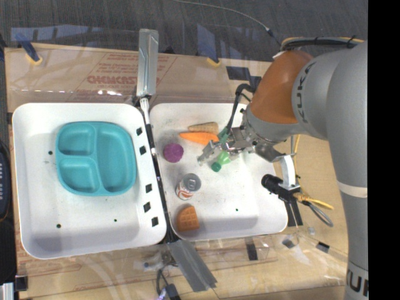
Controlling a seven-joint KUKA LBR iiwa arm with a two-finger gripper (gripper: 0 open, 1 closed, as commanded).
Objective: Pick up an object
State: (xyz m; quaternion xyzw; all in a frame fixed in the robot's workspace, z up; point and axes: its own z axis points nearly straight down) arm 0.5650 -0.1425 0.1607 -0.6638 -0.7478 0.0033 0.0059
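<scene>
1. The claw (214,152) sits low in the right bin (250,214), at the end of the grey arm (325,92) that comes in from the right with its orange band (278,89) above the wrist. Whether it is wide, narrow or holding anything cannot be told; the metal parts blur together there.
2. A green object (219,162) lies right at the claw tip, touching or just under it; whether it is gripped is unclear.
3. An orange carrot (199,138) lies just beyond the claw toward the back of the right bin, and a tan wedge-shaped piece (204,128) rests against its far side.
4. A purple ball (173,152) sits to the left of the claw, near the wall between the bins.
5. A small can (188,185) with a silver top and a red-and-white side lies nearer the front of the right bin; its label is too small to read.
6. A round orange-brown piece (187,218) rests in the front left corner of the right bin.
7. The left bin (37,217) holds a teal divided plate (97,157) with three sections.
8. "KUKA" is printed in grey letters on the arm, next to the orange band.
9. Red mirrored printing (112,79) shows on the table behind the left bin; it cannot be read.
</scene>
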